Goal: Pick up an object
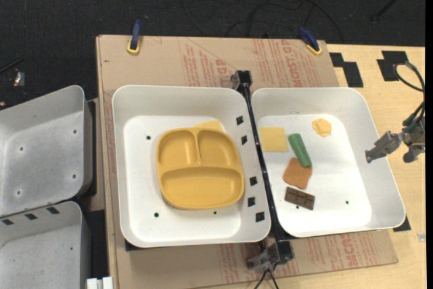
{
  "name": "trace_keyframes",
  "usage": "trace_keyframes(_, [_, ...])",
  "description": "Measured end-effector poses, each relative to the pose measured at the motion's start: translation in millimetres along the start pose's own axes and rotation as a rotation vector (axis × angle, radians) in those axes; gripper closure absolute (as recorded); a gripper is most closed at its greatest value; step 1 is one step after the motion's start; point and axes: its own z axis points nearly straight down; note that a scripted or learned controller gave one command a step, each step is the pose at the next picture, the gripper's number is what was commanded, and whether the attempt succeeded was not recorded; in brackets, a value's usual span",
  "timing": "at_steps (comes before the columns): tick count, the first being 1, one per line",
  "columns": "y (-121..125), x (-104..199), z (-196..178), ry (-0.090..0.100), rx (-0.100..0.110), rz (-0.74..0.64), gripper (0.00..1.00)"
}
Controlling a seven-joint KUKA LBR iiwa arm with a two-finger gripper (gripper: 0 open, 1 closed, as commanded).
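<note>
- The right bin holds 5 small pieces, any of which could serve as the object: a green cylinder, a pale yellow square block, a small yellow lump, an orange-brown flat piece and a dark brown bar.
- The green cylinder lies near the bin's middle, slanted, its lower end touching or overlapping the orange-brown piece, with the yellow block just beside it on the left.
- It looks like toy food: probably light, stiff and a little smooth, so it may roll if nudged. A pinch across its narrow width at mid-length seems best.
- The brown bar lies apart from the others, low and flat, so fingers may slide over it.
- The yellow lump sits alone toward the far right corner and looks small but easy to reach.
- The gripper is at the right rim of that bin, well apart from every piece and holding nothing; whether it is spread or closed I cannot tell.
- The left bin carries a yellow divided tray with 3 compartments.
</note>
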Motion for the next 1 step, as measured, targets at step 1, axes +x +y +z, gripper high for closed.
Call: trace_keyframes(1, [2.1, 0.8, -5.0, -0.003, -0.010, -0.004, 0.00])
